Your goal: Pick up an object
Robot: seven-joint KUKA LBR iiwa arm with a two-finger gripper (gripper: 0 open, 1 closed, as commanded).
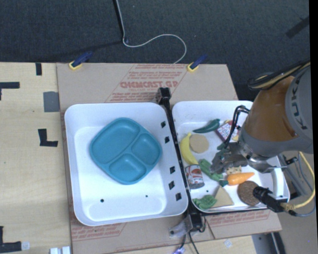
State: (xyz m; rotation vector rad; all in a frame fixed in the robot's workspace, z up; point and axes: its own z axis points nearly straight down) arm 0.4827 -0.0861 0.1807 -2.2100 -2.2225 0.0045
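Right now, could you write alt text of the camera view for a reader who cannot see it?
A grey robot arm reaches from the right, its gripper low over the right bin, among toy foods: a banana, a carrot, a small can. The left bin holds a blue divided plate.

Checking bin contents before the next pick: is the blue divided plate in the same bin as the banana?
No: the blue plate lies in the left bin, while the banana is in the right bin.

two bins [78, 126]; one blue tray [126, 150]. left of claw [223, 163]: one banana [187, 149], one can [195, 175]. beside it, right: one carrot [240, 178]. two clips [81, 60].
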